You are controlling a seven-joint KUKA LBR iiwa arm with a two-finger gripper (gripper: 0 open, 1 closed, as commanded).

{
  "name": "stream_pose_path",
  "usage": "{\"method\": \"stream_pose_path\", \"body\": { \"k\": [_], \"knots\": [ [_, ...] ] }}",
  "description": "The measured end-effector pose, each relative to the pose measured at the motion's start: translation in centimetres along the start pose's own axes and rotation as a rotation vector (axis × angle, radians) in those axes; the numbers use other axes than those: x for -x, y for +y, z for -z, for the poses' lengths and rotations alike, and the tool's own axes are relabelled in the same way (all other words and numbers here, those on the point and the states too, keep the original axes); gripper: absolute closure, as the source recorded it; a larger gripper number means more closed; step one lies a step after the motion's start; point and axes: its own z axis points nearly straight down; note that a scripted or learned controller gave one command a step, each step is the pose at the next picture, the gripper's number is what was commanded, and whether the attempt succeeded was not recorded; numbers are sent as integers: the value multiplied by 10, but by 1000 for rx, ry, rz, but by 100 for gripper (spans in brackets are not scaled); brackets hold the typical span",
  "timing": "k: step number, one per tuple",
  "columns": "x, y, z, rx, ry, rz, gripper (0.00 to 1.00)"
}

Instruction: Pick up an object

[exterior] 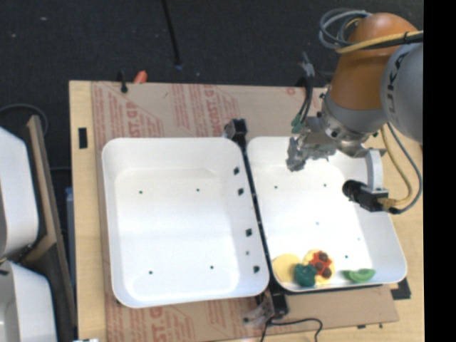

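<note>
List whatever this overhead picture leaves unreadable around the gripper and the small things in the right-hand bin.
- Gripper: in the camera view it is small and blurred, with the arm's bulky wrist just above it, so its state is unreadable.
- Pile of small yellow, teal and red objects in the shallow white right bin: too small and overlapping to identify or count.
- Small green object: too small to tell its shape.

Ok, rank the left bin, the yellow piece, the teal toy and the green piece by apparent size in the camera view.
1. left bin
2. yellow piece
3. teal toy and green piece: these look alike, so I won't rank them.
</note>
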Motion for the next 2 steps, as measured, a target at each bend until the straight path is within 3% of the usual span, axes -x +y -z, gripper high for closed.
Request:
{"method": "stream_pose_path", "body": {
  "k": [1, 2],
  "knots": [
    [-50, 18, -16, 0, 0, 0, 100],
    [-101, 50, -18, 1, 0, 0, 100]
  ]
}}
